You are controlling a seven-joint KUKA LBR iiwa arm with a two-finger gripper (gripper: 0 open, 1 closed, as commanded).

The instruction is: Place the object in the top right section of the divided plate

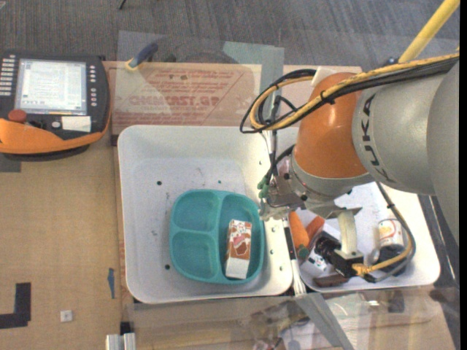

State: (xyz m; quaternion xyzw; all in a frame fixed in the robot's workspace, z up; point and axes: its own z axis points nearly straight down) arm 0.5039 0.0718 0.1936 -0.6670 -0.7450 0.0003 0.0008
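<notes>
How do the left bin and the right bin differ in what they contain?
The left bin holds one teal plate with a small carton lying in it; the right bin holds several loose small items. The left bin is in plain view; the arm covers much of the right bin. Both are shallow and white.

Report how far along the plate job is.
Looks done: a red-and-white carton lies in the teal divided plate, in its long right-hand section, reaching toward the upper end. Whether that counts as the top right section is uncertain. In hand: the arm hangs over the seam between the left bin and the right bin; its tool is hidden. Left: confirming the placement.
</notes>
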